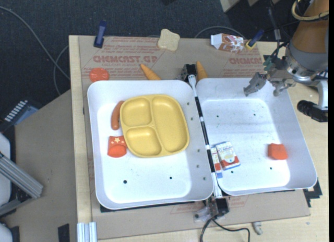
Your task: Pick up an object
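Overhead slanted view of the bench with two shallow white bins side by side. In the left bin (156, 189), a red strawberry-like toy (116, 147) lies near the left wall, with a red sausage (116, 116) just above it, set against the left edge of a yellow divided tray (154, 125) that occupies the bin's upper middle. Behind the bins, on the brown board (125, 57), lie a red disc (98, 74), a blue clip (99, 34), an orange carrot (150, 72), a slice of toy bread (168, 39) and a small printed carton (228, 41). In the right bin (245, 181), a small milk carton (226, 155) rests near the lower left, beside the wall shared with the left bin, and an orange block (277, 152) sits near the right wall, well apart from the carton. The gripper (267, 84) hangs over the upper right corner of the right bin, its two fingers spread apart with nothing between them, far from both objects in that bin. The grey arm with its orange band (311, 40) enters from the right.
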